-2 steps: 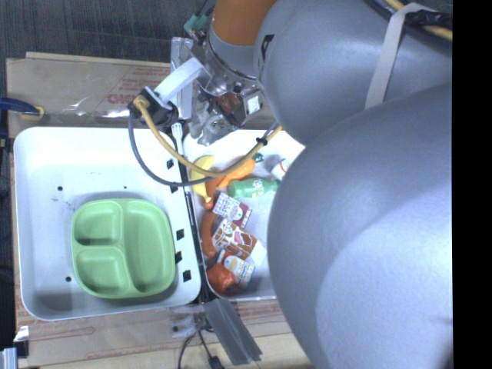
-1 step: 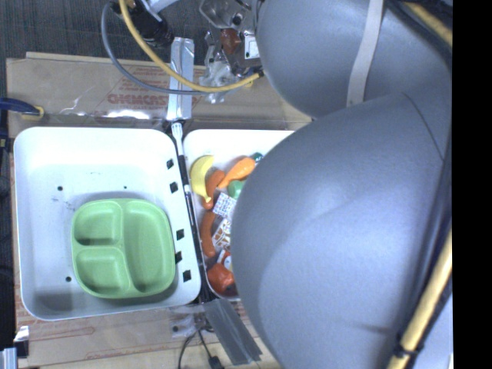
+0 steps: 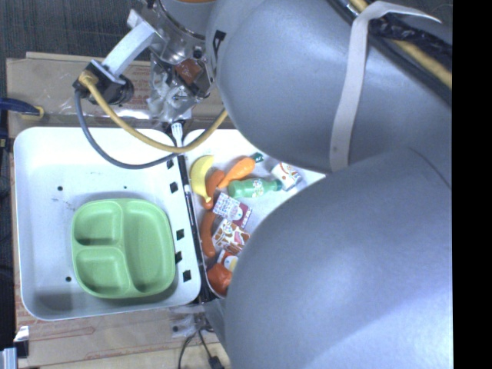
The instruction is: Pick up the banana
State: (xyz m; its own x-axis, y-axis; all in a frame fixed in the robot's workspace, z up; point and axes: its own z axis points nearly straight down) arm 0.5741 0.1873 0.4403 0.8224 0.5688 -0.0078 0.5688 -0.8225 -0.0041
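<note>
Item 1, lower left of the frame: green divided plate [image 3: 123, 246], three compartments, nothing in them, lying flat in the left white bin [image 3: 31, 175].

Item 2, lower centre: right white bin [image 3: 201, 137], mostly hidden beneath the grey arm [image 3: 330, 206]. Visible contents, running from the bottom of the frame upward: a red rounded item [image 3: 219, 277], a printed carton [image 3: 231, 223], an orange sausage-shaped piece [image 3: 207, 233] beside it, a green bottle [image 3: 254, 187] lying on its side, a small white packet [image 3: 287, 175], an orange carrot-like piece [image 3: 234, 170].

Item 3, centre: banana [image 3: 201, 177], yellow, curved, lying in the right bin close against the divider between the two bins, touching the orange piece on its right side. It rests among the other goods; nothing lifts it.

Item 4, upper centre: gripper [image 3: 177, 129], hanging from the wrist assembly with its cables and yellow hose [image 3: 138, 133], tip near the far rim where the two bins meet. It stands above the banana in the picture and apart from it. Whether it is spread or pressed together cannot be told at this size and angle. No object shows at its tip.

Status entry: judged from the layout, the pick is not yet done. Approach, closing on the banana and lift all appear to be left.
</note>
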